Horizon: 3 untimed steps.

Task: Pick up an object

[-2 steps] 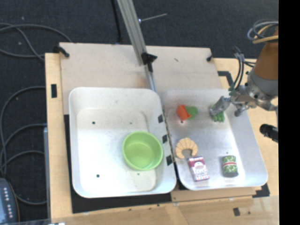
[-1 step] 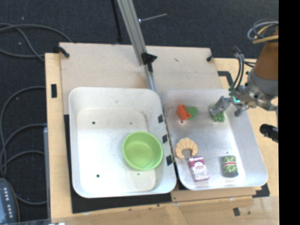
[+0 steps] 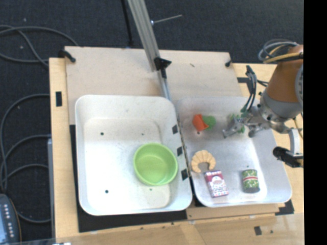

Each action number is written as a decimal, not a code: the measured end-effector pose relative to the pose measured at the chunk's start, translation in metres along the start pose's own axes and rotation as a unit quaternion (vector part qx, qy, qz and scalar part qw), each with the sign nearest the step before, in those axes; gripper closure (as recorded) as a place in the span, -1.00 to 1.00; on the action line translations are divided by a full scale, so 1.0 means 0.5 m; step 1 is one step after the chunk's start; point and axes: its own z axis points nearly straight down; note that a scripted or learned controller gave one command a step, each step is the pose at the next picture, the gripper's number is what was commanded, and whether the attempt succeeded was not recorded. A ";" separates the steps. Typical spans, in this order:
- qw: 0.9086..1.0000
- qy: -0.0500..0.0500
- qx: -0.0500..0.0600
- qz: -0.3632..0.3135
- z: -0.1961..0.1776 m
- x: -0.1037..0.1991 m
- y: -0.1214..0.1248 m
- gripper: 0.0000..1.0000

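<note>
— What sits along the near edge of the right bin [image 3: 276, 188]?

— Red carton [image 3: 216, 184], green can [image 3: 250, 180] beside it, croissant [image 3: 203, 160] just behind the carton.

— And the gripper [image 3: 236, 126]?

— Over that bin's far part, near the orange-and-green toy [image 3: 203, 122]; nothing visible between its fingers, spread unclear.

— The left bin [image 3: 102, 137]?

— It holds a green bowl [image 3: 155, 164].

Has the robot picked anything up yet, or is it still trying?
Nothing looks picked up yet. The gripper hangs over the right bin, with nothing seen between its fingers. The carrot toy, croissant, red box and green can all lie in that bin, and the green bowl sits in the left bin. The grab is still to do.
</note>
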 end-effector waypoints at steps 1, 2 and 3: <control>1.000 0.000 -0.003 0.000 0.099 -0.003 0.000 -1.00; 1.000 0.000 -0.005 0.001 0.076 -0.004 0.003 1.00; 1.000 0.000 -0.006 -0.002 -0.046 0.003 -0.004 1.00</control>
